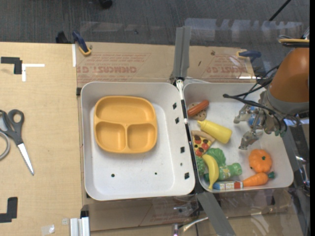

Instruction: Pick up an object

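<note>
In the right bin (231, 95) lie several toy foods: a hot dog (198, 108), a yellow mustard bottle (215, 130), a pizza slice (201, 142), a banana (212, 169) over green broccoli (216, 157), an orange pumpkin (260, 161), a carrot (255, 180) and a small red-and-white box (227, 185). My gripper (250, 128) hangs over the right part of this bin, above the pumpkin and right of the mustard bottle. Its fingers look spread, with nothing between them.
The left bin (98, 181) holds a yellow three-compartment plate (126, 124). Scissors (17, 136) lie on the wooden bench at far left. Cardboard lies behind the bins, and a blue clamp (81, 42) sits at its back left corner.
</note>
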Available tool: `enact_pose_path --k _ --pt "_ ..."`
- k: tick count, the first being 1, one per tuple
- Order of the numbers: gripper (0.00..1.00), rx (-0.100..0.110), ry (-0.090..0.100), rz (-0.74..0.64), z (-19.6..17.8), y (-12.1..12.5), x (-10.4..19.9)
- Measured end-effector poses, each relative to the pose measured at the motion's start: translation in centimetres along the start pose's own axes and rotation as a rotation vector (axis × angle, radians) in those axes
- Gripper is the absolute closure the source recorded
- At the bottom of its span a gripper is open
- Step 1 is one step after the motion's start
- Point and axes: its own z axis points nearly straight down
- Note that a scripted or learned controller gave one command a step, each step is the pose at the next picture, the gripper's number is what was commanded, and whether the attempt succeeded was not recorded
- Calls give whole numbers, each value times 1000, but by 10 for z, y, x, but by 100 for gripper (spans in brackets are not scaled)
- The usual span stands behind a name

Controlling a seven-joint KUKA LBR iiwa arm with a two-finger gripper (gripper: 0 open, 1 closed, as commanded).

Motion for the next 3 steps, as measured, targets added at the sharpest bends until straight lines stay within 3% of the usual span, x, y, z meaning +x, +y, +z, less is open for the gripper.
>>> enact_pose_path --k 1,2,3 --pt "0 0 2 27 3 -24 38" --pt "0 0 4 50 3 -4 76" --pt "0 0 -2 40 2 -1 -14"
